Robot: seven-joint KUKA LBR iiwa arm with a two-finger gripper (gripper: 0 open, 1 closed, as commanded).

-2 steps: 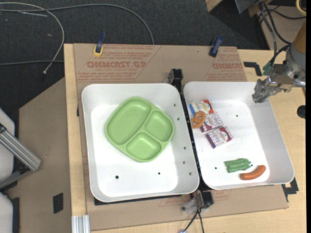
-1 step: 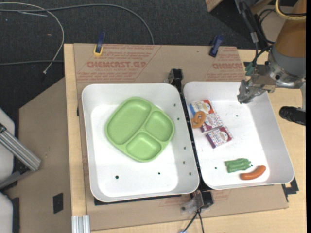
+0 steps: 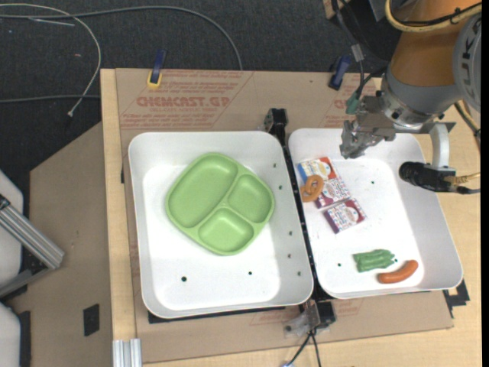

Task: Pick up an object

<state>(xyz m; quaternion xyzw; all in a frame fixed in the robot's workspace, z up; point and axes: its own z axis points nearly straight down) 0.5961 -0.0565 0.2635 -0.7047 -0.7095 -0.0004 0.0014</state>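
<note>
My gripper [image 3: 354, 147] hangs over the far part of the right bin [image 3: 428, 220], above and to the right of a small white and red packet [image 3: 318, 168]. Nothing shows between its fingers. An orange ring-shaped toy [image 3: 311, 188] lies just below that packet. Two maroon snack packets [image 3: 341, 205] sit near the bin's middle. A green toy pepper [image 3: 373, 260] and an orange sausage-shaped toy [image 3: 398, 272] rest by the bin's near edge. In the left bin [image 3: 153, 266] lies a green three-compartment plate [image 3: 221, 202].
Both bins stand on a brown cardboard sheet [image 3: 191, 98] held by blue clamps [image 3: 157, 66]. A black clip [image 3: 276, 119] sits between the bins at the far side. A black and white fixture [image 3: 429, 173] sticks into the right bin from the right.
</note>
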